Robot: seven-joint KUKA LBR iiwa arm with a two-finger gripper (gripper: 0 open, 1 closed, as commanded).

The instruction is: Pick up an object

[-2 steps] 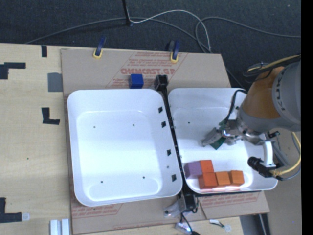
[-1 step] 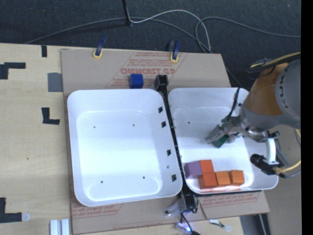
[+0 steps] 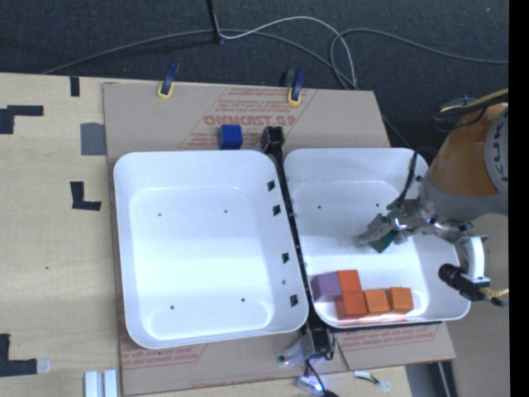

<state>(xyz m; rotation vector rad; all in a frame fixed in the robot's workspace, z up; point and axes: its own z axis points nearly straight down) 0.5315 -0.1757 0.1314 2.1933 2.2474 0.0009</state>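
Observation:
My gripper (image 3: 377,238) reaches in from the right and hangs over the middle of the right bin (image 3: 347,168). A small dark green block (image 3: 383,243) sits between its fingers, partly hidden by them. Along the bin's front wall lie a purple block (image 3: 326,285) and three orange blocks: one (image 3: 349,280) beside the purple one, and a lower row (image 3: 354,304) running right to the last one (image 3: 401,298). These blocks lie apart from the gripper, in front of it.
The left bin (image 3: 132,246) stands beside the right one, with black clips (image 3: 287,222) along the shared wall. A blue block (image 3: 231,136) rests on the cardboard behind the bins. Cables cross the dark floor at the back.

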